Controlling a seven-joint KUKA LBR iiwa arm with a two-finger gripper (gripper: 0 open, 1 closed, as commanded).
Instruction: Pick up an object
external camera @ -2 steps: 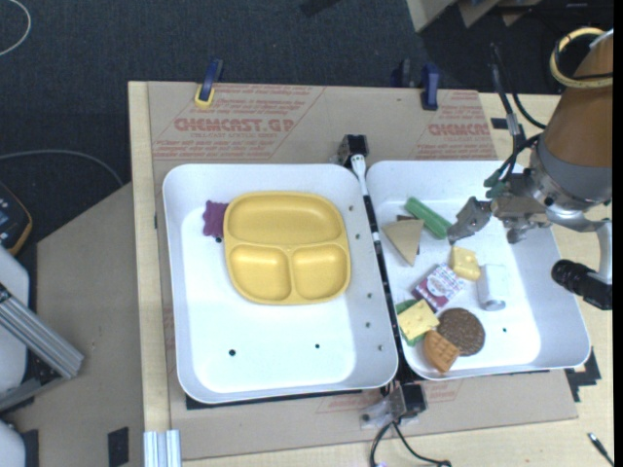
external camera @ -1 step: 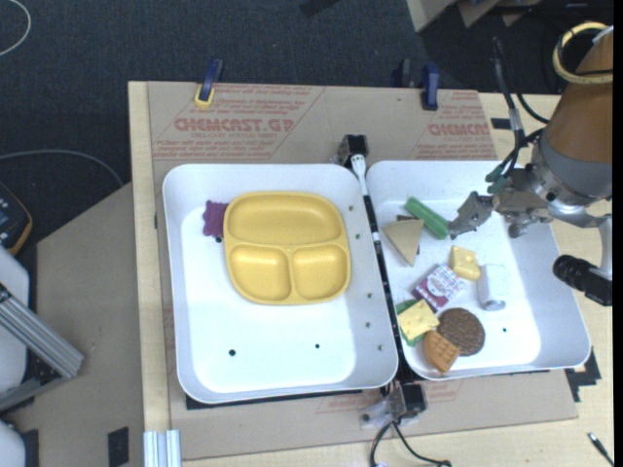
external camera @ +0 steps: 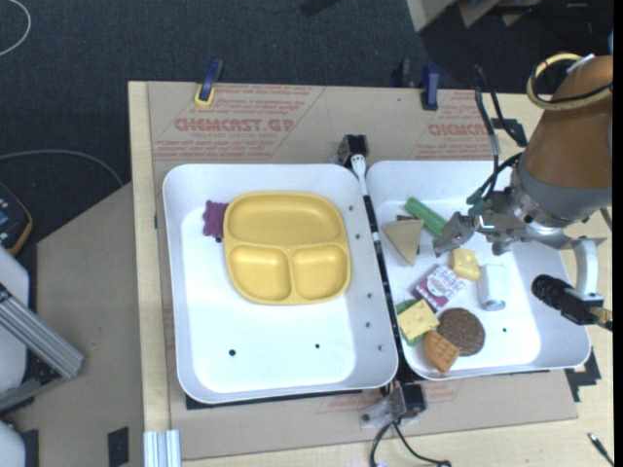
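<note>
— Where's the camera?
— Fixed high above the bench (external camera: 292, 105), looking down at a slant, far enough to catch both bins.
— And the arm (external camera: 569, 134)?
— Reaches in from three o'clock.

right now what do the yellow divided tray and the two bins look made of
Yellow divided tray: looks like moulded plastic with a matte, even colour and rounded compartment edges. Left bin and right bin: seemingly thin white plastic, smooth with a slight sheen and rounded rims.
</note>
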